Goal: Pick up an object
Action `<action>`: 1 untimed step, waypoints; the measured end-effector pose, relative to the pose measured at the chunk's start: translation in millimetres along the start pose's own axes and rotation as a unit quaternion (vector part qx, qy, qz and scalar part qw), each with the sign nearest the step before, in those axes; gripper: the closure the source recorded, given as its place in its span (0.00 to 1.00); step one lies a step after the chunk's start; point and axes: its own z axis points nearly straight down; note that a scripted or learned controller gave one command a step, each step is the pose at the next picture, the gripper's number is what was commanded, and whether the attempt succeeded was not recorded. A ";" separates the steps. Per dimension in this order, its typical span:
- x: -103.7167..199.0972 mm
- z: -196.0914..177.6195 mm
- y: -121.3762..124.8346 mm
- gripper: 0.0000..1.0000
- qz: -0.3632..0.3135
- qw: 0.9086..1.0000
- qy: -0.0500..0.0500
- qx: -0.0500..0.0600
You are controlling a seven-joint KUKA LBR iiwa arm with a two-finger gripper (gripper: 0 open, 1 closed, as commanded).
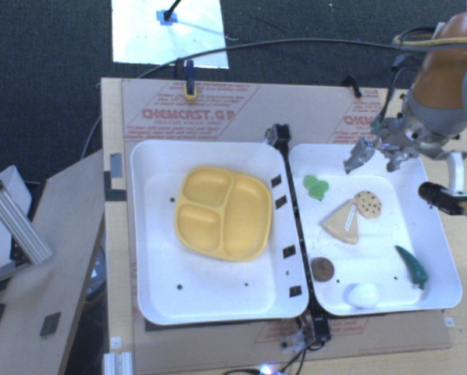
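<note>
Gripper hovers open above right bin.

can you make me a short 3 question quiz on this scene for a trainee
1. True or false: the yellow plastic divided tray lies in the right white bin.
2. Which thing lies nearest the round tan cookie?
A. the pale wedge of toy cheese
B. the white toy egg
C. the dark green toy pepper
3. Fill in: the robot's hand is over the far edge of the ____ bin.

Key
1. False: it lies in the left white bin.
2. A: the cheese wedge sits right beside the cookie.
3. right
</note>
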 end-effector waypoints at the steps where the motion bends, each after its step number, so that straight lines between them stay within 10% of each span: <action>1: 0.3 -8.3 2.3 0.00 -0.001 1.000 -0.001 -0.006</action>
